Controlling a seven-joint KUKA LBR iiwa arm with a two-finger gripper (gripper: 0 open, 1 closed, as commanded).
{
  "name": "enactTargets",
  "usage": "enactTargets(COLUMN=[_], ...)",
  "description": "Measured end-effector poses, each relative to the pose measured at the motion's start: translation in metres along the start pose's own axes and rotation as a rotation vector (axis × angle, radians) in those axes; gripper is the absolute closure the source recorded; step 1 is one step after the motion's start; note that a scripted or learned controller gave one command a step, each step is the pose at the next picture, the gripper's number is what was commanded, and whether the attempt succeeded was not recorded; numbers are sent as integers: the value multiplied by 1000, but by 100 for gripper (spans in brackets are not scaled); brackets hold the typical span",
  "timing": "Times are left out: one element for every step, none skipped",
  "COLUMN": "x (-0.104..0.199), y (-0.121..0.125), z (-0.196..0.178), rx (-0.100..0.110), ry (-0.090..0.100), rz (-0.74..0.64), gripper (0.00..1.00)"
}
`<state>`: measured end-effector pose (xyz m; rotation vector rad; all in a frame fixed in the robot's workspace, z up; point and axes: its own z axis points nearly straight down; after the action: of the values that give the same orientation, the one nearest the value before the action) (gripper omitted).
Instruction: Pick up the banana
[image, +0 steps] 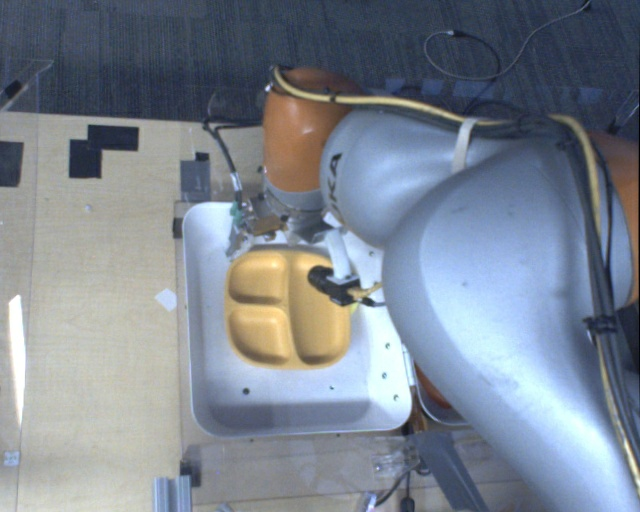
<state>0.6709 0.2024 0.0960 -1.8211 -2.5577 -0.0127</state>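
While the arm's bulk covers much of the white bin (300, 415), the hand (262, 222) sits at the yellow tray's (285, 320) far edge; no banana can be made out, so its direction remains undetermined.

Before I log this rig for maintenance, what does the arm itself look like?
The arm has bulky, rounded, glossy grey shells, with an orange band above the wrist. A yellow cable and dark cables run along its top, held by a pale strap. Dark lettering marks the shell near the band.
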Motion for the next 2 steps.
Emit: enactTargets(x=[0, 0], y=[0, 0], z=[0, 0], rx=[0, 0], ry=[0, 0], rz=[0, 0], gripper=[0, 0])
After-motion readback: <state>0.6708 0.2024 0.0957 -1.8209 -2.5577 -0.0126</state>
